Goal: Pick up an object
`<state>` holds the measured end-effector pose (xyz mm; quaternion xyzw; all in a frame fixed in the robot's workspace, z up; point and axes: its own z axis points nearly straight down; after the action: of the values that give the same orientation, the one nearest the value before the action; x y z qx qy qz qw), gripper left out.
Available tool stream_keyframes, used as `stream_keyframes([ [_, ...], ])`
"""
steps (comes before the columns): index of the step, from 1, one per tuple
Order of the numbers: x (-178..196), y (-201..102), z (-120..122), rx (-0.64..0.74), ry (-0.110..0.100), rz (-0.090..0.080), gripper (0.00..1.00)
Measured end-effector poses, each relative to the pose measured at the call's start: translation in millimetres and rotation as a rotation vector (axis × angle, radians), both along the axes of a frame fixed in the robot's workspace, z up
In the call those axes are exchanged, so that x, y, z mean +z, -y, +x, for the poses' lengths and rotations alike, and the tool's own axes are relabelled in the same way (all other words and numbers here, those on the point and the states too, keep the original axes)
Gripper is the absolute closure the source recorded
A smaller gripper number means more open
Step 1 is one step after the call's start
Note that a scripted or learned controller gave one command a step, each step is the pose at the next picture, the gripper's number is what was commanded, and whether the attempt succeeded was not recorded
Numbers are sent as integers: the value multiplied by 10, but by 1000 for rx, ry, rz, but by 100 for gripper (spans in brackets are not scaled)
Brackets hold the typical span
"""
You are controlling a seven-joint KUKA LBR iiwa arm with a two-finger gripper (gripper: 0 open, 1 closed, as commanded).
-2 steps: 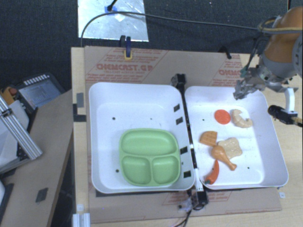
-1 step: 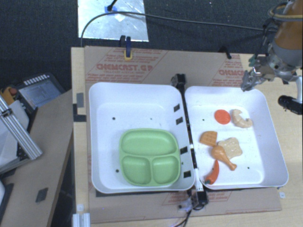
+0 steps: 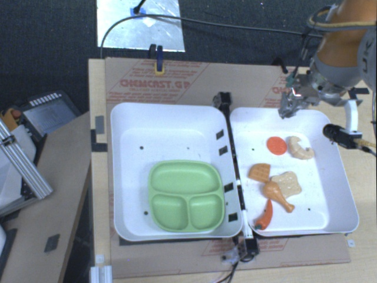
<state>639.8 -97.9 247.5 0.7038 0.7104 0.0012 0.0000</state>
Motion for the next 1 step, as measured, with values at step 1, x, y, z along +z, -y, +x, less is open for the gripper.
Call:
stream_keyframes([
  [1,-82,-545,-237,-1,-3,0,100],
])
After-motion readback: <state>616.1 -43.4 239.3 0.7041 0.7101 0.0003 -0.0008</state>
